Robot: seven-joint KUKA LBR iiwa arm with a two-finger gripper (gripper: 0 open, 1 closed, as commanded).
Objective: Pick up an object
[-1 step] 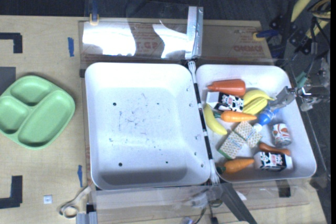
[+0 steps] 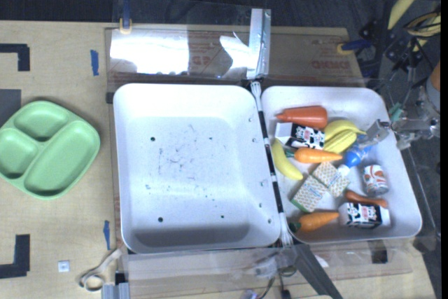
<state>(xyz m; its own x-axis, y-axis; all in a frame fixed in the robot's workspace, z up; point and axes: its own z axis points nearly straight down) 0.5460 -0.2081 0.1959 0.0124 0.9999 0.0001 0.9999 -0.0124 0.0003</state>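
2 white bins sit side by side: carrots, bananas, cartons and a can crowd the right bin (image 2: 402,171), its right rim beside the gripper (image 2: 409,124), whose state I cannot tell.

Single fixed camera above bench (image 2: 56,52), angled down, both bins (image 2: 189,108) in frame.

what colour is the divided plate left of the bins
Light green, all over. The divided plate shows clearly in the camera view, on the bench beside the left bin.
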